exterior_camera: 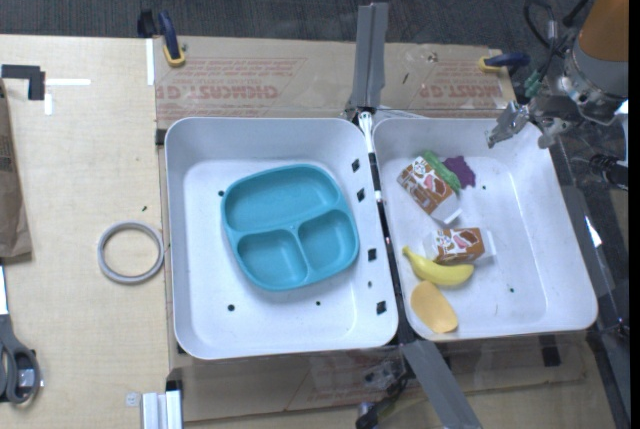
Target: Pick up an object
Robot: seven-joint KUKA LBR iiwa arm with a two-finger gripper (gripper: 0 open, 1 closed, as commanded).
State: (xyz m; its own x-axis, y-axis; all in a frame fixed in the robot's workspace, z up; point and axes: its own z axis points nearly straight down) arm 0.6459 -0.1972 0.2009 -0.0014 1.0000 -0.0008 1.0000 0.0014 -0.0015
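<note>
My claw [520, 122] hangs over the right bin's [560, 247] far corner, gripping nothing; whether it is apart or together I cannot tell. Below lie snack packets, probably crinkly and slippery. The banana [438, 268] near the front looks light and softish; I would pinch across its middle.

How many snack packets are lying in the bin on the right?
2. One snack packet lies near the bin's middle beside purple grapes; the other sits lower, just above the banana. None look hidden.
</note>
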